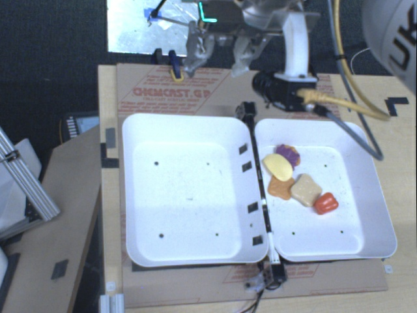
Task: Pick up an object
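Observation:
In the right bin [365,240] lies a small cluster: a purple piece [288,153], a yellow piece [279,167], an orange piece [279,188], a tan block [305,190] and a red pepper-like piece [326,203]. They touch one another near the bin's upper middle. My gripper [217,60] hangs high above the bench's far edge, beyond both bins and well apart from the cluster. Its two pale fingers [195,51] stand spread with nothing between them.
The left bin [137,240] sits beside the right one, joined by a black hinge strip [257,181]. A cardboard sheet [169,91] lies beneath the bins. Blue and yellow clamps [174,64] sit at the far edge. A metal rail [26,181] stands at left.

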`<state>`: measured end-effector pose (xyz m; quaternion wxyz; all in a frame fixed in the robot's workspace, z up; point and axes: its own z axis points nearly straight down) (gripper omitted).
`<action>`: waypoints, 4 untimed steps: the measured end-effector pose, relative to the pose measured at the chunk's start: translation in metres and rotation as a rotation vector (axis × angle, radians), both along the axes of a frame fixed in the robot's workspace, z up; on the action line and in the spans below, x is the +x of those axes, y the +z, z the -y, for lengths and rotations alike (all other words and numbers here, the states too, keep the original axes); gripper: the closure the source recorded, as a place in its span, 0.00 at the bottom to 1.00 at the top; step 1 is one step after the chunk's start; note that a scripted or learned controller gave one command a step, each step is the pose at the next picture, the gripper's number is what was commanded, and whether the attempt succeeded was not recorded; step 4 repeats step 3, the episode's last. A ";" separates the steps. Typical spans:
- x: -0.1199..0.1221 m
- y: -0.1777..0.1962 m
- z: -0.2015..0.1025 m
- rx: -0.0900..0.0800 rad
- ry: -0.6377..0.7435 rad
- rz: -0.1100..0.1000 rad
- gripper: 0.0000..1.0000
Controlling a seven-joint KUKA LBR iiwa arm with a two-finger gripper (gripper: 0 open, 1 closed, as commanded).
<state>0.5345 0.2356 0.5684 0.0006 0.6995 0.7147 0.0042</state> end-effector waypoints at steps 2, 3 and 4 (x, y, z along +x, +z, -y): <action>0.000 0.011 0.000 0.001 0.005 0.002 0.00; 0.000 0.022 -0.001 0.002 0.008 0.004 1.00; 0.000 0.022 -0.001 0.002 0.008 0.004 1.00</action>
